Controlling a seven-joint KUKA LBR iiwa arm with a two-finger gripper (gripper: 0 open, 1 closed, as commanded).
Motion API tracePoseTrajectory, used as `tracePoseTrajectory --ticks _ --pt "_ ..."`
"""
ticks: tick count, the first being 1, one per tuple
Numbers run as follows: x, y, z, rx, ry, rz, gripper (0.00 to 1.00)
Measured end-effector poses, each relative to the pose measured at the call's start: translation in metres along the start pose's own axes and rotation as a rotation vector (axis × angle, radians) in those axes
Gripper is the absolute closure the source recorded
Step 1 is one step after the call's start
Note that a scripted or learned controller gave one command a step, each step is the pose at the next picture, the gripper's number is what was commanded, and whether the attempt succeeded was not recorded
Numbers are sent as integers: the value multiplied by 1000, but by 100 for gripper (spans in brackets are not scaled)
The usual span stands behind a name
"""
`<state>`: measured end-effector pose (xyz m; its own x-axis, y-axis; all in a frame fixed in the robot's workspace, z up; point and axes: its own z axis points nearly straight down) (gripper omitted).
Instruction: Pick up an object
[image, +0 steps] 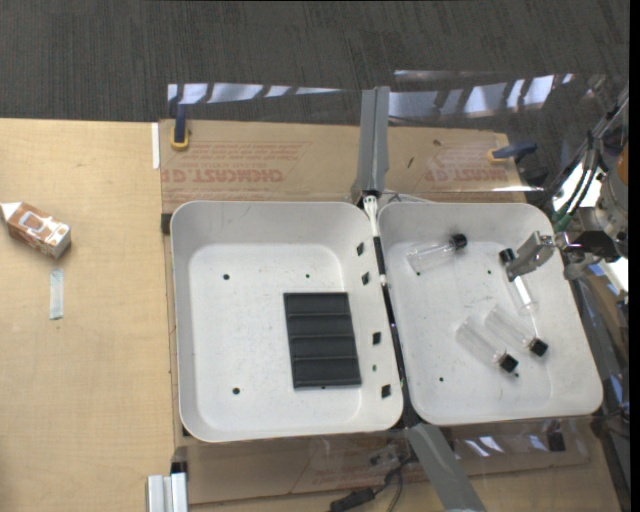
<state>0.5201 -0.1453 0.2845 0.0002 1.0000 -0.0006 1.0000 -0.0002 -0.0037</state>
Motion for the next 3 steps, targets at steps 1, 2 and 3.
tracePoseTrajectory --ticks 1,2,3 --pt "-73 5 -105 -4 -2 -230 0" --pt "-77 30 -157 -5 -3 -577 0" --pt "-78 32 -166 -6 -5 -577 100"
